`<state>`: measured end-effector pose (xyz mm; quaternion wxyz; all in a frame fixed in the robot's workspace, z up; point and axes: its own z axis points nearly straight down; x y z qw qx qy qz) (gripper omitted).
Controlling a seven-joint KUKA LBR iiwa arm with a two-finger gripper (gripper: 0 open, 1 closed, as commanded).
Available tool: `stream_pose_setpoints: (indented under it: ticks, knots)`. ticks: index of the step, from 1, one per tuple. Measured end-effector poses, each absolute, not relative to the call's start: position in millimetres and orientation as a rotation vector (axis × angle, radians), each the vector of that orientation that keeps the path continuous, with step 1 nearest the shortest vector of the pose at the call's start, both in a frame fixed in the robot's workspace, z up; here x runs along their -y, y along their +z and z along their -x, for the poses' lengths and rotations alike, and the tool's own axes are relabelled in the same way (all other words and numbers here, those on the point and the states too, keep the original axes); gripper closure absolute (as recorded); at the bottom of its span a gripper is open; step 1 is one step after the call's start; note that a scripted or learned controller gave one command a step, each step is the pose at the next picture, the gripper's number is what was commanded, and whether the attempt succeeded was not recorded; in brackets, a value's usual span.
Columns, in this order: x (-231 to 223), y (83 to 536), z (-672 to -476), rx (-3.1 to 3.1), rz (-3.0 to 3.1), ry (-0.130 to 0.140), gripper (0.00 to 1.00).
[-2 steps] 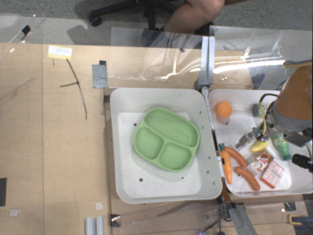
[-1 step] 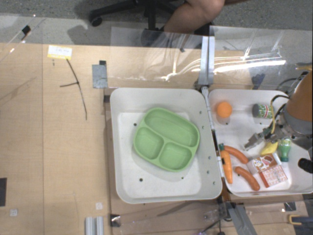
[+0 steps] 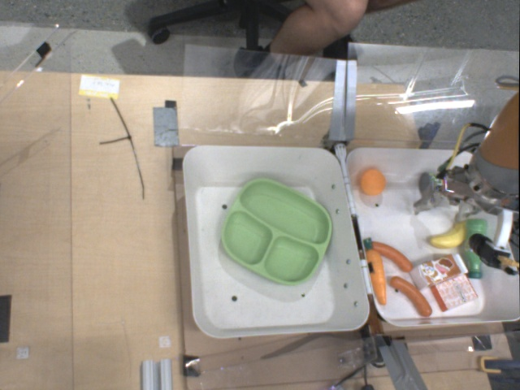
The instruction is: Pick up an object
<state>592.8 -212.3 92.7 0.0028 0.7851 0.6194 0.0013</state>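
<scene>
The right bin (image 3: 406,162) holds an orange ball (image 3: 372,182) at its far left. A yellow banana (image 3: 449,236) lies near the middle. Along the left and front lie a carrot (image 3: 377,277) and two orange-red sausages (image 3: 392,255) (image 3: 411,296). A red and white carton (image 3: 449,282) rests at the front, with a green object (image 3: 474,265) beside it, partly hidden by the arm. My gripper (image 3: 445,190) hangs low over the bin's right half, just above the banana and to the right of the ball. Nothing is visibly held in it.
The left bin (image 3: 203,299) holds a light green divided plate (image 3: 277,231) in its middle. A metal divider (image 3: 342,104) stands between the bins at the back. A person sits on a chair beyond the bench. Bare wooden benchtop extends to the left.
</scene>
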Motion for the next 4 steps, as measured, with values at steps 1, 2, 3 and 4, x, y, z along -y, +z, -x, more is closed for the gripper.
stream_pose_setpoints:
  ticks: [1,2,3,4]
  knots:
    - [236.5,131.3,-618.7,-1.842,-2.536,0.005,0.00]
    - [242.5,103.5,-640.1,-1.974,-2.454,-0.003,0.00]
    - [246.9,112.8,-636.0,-1.977,-2.459,-0.022,1.00]
    - [197.8,188.7,-665.5,-1.874,-2.511,0.010,1.00]
